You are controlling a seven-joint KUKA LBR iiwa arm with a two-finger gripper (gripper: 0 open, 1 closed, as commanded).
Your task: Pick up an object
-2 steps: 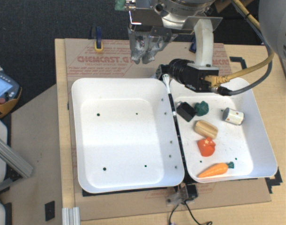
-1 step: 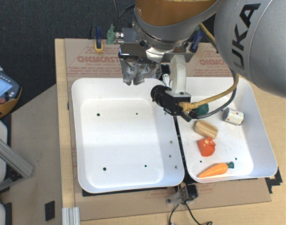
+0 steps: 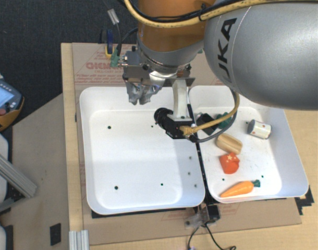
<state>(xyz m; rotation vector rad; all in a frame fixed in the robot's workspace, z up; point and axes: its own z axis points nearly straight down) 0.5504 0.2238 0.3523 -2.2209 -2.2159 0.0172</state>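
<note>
The toy carrot (image 3: 240,188) lies at the near edge of the right bin (image 3: 294,184), not picked up yet. Just behind it sits a red tomato-like toy (image 3: 230,163), then a tan block (image 3: 229,142). A small white cylinder (image 3: 258,129) rests nearer the right edge. All four are on the bin floor, so the picking is not done. Farther back, the claw (image 3: 139,95) hangs over the far edge of the left bin (image 3: 94,191), well apart from the toys. Nothing is between its tips. I cannot tell if it is spread or pressed together.
</note>
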